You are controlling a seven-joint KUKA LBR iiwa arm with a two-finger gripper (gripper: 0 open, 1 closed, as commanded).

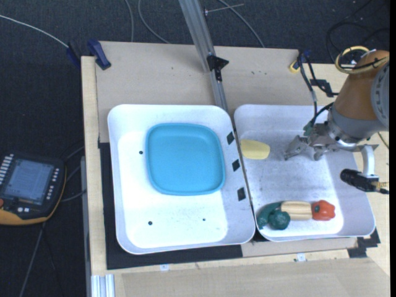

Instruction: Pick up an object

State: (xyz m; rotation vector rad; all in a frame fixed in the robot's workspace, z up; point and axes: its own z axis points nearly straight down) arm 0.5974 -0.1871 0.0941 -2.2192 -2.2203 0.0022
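While the gripper (pixel 303 148) hangs spread and holding nothing over the right bin (pixel 272 119), the nearest target, a pale yellow object (pixel 255 149), lies just to its left, so it should shift there, straddle it squarely, then clench.

Bare right bin (pixel 291 178) middle, objects (pixel 297 212) edgeward
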